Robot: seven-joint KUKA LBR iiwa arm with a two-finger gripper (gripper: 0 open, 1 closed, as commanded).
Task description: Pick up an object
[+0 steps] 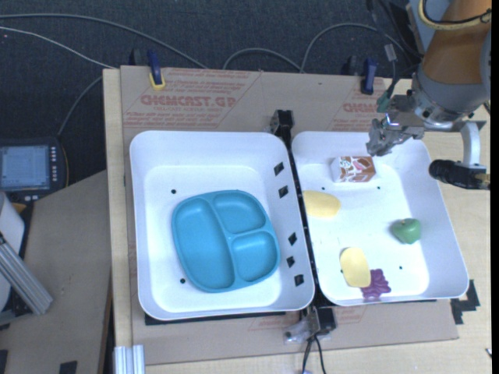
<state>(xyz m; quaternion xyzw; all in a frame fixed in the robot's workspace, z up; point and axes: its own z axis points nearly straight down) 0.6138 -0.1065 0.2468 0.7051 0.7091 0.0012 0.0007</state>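
Observation:
The right bin [437,209] holds a brown-and-white packet [355,168] near its back wall, a pale yellow lump [321,204] at its left side, a green piece [406,229] toward the right, a yellow piece [355,266] near the front, and a purple grape bunch [377,284] touching that yellow piece. My gripper [380,141] hangs over the bin's back edge, just above and to the right of the packet. Nothing shows between its fingers.
A blue divided plate [224,240] lies in the left bin [148,209]. Black clips run along the wall between the bins. Clamps and cables sit at the back of the bench, and a small screen [27,166] stands to the far left.

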